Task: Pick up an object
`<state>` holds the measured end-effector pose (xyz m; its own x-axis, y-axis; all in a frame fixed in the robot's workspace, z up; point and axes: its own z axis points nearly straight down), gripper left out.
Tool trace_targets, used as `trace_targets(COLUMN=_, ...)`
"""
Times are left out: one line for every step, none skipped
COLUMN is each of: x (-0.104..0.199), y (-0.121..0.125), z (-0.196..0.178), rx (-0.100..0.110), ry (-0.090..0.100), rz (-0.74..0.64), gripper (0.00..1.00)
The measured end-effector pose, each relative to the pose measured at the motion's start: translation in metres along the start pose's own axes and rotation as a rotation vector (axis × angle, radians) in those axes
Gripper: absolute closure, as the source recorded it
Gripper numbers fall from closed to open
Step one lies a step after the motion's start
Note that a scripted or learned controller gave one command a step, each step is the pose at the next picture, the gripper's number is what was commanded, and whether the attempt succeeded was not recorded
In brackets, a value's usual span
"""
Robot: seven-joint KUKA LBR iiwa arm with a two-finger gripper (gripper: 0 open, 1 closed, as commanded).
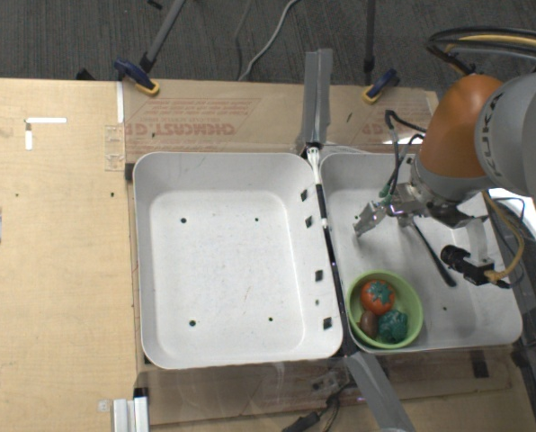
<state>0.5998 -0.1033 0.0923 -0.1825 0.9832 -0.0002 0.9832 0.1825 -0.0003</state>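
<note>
Gripper (369, 220) hangs over the right bin (484, 331), in its left half, close to the divider where the two bins meet. It points toward the picture's left and slightly down, at the end of the grey arm (520, 133), whose orange band (457, 133) sits just behind and above it on the right. From this slanted angle I cannot tell whether the gripper is apart or together, and I cannot tell whether it touches the bin floor or hovers over it.

Nearest to the gripper is the green bowl (410, 329), which lies toward the front edge of the bench from it, near but not touching, in the front left corner of the same bin. Three things sit in the bowl, packed together. An orange-red ball (377, 293) with a small green top is on the side nearest the gripper. A teal object (394, 326) is beyond the ball, further from the gripper, and touches it. A small brown object (367, 322) is wedged beside the teal one against the bowl's left wall.

Across the divider, to the picture's left of the gripper, lies the left bin (160, 331), well apart from the bowl's contents. Both bins rest on a sheet of cardboard (214, 120) on the wooden bench (52, 268). Behind the gripper, at the back edge of the bench, two clamps (138, 77) grip the cardboard, and a grey upright bar (318, 97) rises at the back of the divider.
</note>
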Motion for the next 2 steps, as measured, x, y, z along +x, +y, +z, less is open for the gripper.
trace_targets(x=-0.057, y=0.05, z=-0.178, rx=-0.003, ry=-0.002, rz=0.027, gripper=0.0)
trace_targets(x=-0.003, y=-0.027, z=-0.082, rx=0.004, ry=0.0, rz=0.241, gripper=0.0)
